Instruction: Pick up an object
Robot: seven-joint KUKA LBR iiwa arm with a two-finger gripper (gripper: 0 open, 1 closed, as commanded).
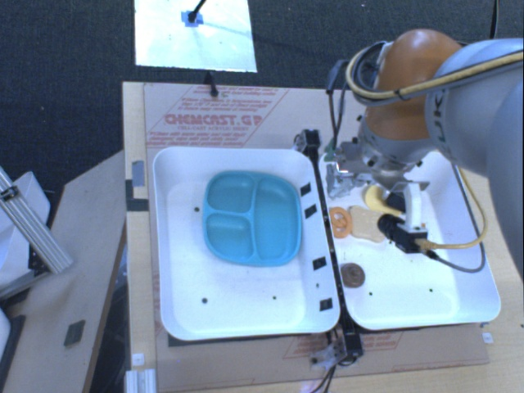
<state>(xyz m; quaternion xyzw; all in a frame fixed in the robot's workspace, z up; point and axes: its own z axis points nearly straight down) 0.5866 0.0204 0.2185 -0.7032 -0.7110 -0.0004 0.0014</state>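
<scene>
My gripper (338,178) hangs low over the far left part of the right bin (458,293), close to the divider between the bins. Just in front of it lie an orange pretzel-shaped piece (338,222) and a tan slice of bread (368,224), side by side. A yellow item (378,199) shows partly from under the wrist. A round brown cookie (353,275) sits nearer the front, apart from the rest. Nothing can be seen held in the gripper.
The left bin (188,301) holds a blue divided plate (251,217) near its middle. The grey arm with its orange band (413,72) covers the back of the right bin. A white sheet (194,23) lies beyond the bench.
</scene>
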